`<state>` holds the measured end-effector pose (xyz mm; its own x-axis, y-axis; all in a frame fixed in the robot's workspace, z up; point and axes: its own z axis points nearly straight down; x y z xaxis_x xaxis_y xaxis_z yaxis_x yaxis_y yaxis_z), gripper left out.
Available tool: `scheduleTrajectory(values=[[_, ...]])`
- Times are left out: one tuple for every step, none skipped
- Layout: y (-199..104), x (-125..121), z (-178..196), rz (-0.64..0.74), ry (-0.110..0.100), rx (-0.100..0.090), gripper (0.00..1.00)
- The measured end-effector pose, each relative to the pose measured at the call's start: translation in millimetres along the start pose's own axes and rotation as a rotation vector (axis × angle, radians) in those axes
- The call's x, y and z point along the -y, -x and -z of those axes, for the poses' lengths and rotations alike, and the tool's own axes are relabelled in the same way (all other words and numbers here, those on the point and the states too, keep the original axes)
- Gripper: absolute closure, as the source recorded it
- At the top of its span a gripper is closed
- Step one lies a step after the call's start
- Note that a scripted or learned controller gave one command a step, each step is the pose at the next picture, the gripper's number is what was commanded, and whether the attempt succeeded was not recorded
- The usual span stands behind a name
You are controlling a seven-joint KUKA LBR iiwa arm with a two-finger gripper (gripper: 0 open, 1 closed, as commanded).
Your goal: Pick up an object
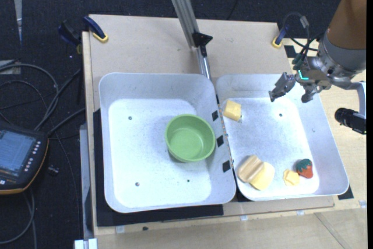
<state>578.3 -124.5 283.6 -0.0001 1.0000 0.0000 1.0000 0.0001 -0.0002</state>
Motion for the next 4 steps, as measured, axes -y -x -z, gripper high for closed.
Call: scheduleTrajectory(values=[[0, 0, 0, 0.000, 0.000, 0.000, 0.00], [-1, -6, -61, 0.000, -0.005, -0.001, 0.00], [4, -1, -122, -0.001, -0.005, -0.001, 0.00], [-4, 3, -181, 0.000, -0.005, -0.001, 0.00]])
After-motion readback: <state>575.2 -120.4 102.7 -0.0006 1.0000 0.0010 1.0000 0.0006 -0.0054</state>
